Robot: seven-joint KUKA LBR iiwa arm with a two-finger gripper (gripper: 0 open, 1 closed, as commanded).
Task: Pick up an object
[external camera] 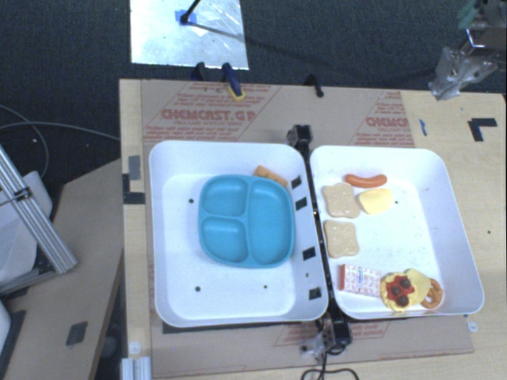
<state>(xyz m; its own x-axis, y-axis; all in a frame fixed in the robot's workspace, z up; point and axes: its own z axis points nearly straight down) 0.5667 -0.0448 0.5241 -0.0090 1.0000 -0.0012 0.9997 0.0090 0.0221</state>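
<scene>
Gripper [462,68] hovers up at two o'clock, well off the right bin [455,212] (fingers open or closed, can't tell); sausage [365,180] untouched.

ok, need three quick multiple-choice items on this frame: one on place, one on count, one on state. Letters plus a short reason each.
1. Where does the blue divided plate lie?
A. in the left bin
B. in the right bin
C. on the bench outside the bins

2. How many toast slices lie in the right bin?
A. one
B. two
C. four

3. Where is the hand relative to the bins?
A. down inside the left bin
B. resting on the plate
C. up at the top right, beyond the right bin's far corner

Answers:
1. A, the plate sits in the middle of the left bin.
2. B, one slice lies under the sausage and a second just below it.
3. C, the hand hangs over the dark floor past the bench's corner, apart from every item.
</scene>
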